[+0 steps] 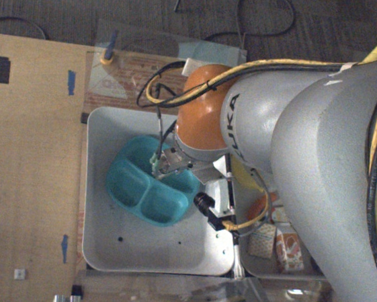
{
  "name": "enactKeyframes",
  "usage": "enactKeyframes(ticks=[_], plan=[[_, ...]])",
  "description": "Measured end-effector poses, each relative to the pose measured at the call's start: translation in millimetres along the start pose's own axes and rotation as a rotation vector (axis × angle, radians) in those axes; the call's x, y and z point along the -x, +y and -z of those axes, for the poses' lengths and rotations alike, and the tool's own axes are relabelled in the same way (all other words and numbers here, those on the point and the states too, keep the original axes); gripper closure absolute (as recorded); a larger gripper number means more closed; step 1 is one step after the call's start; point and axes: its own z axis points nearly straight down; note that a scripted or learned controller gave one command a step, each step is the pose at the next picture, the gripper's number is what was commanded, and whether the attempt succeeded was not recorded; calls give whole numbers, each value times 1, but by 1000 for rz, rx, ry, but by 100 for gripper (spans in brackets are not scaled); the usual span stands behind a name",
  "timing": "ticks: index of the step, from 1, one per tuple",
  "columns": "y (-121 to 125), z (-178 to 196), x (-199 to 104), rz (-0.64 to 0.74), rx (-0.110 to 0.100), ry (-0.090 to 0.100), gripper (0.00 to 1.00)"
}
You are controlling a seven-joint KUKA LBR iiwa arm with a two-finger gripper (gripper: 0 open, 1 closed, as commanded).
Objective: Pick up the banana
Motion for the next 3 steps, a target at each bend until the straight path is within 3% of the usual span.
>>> enactKeyframes(ticks=[1, 2, 3], plan=[[26, 1, -24, 52, -11, -1, 100], [-15, 2, -53, 429, 11, -3, 100], [-17, 2, -78, -126, 9, -4, 100]])
